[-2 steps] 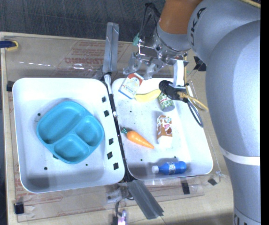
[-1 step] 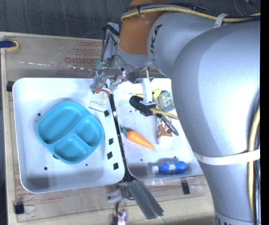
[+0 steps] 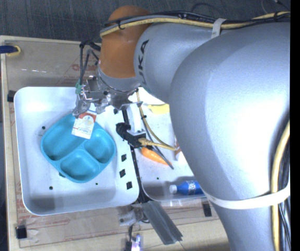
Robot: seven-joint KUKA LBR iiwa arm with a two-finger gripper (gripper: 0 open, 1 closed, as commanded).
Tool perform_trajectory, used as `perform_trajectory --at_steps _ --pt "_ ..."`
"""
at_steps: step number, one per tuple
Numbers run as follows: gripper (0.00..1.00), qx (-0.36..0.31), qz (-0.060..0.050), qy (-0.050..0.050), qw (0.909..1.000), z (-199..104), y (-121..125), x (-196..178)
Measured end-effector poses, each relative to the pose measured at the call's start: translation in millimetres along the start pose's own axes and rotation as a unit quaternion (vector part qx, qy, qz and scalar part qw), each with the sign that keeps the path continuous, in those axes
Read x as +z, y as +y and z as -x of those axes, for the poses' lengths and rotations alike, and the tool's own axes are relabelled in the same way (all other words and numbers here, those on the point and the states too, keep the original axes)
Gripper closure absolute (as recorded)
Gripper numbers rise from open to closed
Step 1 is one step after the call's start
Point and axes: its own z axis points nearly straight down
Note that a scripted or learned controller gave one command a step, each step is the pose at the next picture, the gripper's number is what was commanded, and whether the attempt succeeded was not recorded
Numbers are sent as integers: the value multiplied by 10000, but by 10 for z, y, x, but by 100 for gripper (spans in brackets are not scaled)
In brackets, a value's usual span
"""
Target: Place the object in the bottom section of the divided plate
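Little can be read here. On the grey arm [image 3: 218,88], just beside its orange band [image 3: 119,46], stands a dark marking that looks like the tail of the maker's name, roughly "KA"; the rest is hidden by the curve of the housing. The small white packet [image 3: 84,125] over the blue plate [image 3: 76,149] carries a red patch and some print, too small to make out. The blue and white bottle [image 3: 187,187] in the right bin [image 3: 157,195] has a label, but its letters are too blurred to read.
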Motion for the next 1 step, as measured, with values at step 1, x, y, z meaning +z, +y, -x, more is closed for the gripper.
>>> perform_trajectory --at_steps 1 --pt "0 9 3 0 10000 8 1 -2"
